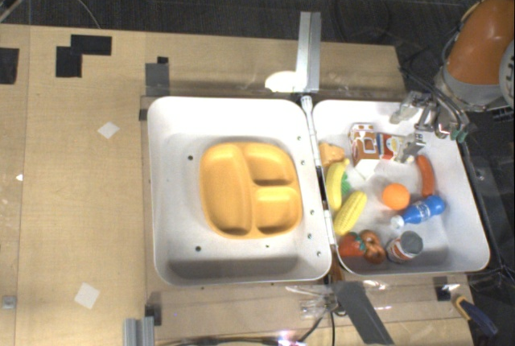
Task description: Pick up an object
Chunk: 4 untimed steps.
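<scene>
My gripper hangs over the far right part of the right bin, open, with nothing between its fingers. Just left of it lies a red and white carton. A red sausage lies just below it. Nearer the front are an orange ball, a blue bottle, a grey can and a red and brown fruit. A corn cob, a banana and a bread piece lie along the bin's left side.
The left bin holds a yellow divided tray. A metal post stands behind the wall between the bins. The orange band of the arm rises at the right edge.
</scene>
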Each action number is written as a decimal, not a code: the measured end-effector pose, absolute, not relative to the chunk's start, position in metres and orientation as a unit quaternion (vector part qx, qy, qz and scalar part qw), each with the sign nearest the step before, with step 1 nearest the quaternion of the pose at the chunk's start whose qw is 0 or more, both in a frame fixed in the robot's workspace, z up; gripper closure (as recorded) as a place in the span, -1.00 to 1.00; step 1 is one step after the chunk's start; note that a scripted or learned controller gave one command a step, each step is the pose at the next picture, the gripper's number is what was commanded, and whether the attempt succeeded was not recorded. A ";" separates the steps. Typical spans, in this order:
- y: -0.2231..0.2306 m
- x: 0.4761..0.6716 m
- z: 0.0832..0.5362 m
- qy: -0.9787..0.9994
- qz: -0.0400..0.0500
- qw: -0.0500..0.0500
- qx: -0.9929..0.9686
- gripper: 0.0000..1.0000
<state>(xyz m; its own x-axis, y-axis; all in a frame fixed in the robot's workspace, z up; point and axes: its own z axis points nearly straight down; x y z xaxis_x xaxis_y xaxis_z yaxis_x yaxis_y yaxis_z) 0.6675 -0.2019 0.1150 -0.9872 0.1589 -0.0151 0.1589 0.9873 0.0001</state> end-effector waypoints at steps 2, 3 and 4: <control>-0.205 0.661 0.118 0.940 0.001 0.005 0.341 -1.00; -0.187 0.634 0.110 0.859 0.001 0.004 0.512 -1.00; -0.153 0.670 0.107 0.882 -0.003 0.004 0.471 -1.00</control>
